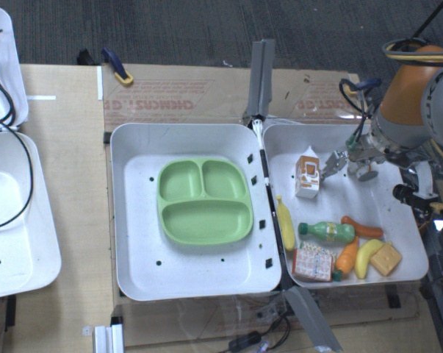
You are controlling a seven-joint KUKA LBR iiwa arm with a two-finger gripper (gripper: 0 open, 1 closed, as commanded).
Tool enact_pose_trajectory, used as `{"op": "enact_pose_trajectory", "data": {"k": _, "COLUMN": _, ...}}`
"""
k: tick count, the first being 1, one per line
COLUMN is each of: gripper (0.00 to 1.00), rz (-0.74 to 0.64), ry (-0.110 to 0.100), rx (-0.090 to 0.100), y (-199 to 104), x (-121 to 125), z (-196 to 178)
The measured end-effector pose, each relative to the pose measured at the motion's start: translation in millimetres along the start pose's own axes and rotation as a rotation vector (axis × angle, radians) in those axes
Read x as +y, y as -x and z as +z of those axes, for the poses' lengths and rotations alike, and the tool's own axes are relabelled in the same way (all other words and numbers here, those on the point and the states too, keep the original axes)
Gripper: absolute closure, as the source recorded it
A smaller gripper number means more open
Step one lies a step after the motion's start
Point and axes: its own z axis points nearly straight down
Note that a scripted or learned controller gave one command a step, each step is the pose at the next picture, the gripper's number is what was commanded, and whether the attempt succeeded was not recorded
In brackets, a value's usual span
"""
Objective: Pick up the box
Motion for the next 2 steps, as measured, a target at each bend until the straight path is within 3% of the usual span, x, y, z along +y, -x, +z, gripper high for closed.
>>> {"op": "enact_pose_trajectory", "data": {"k": 1, "gripper": 0.0, "rz": -0.34, "ry": 0.002, "rx": -0.039, "y": -54.5, "x": -82.9, "z": 2.3}}
{"op": "enact_pose_trajectory", "data": {"k": 2, "gripper": 1.0, "rz": -0.335, "ry": 0.001, "rx": -0.038, "y": -53.2, "x": -83.3, "z": -5.2}}
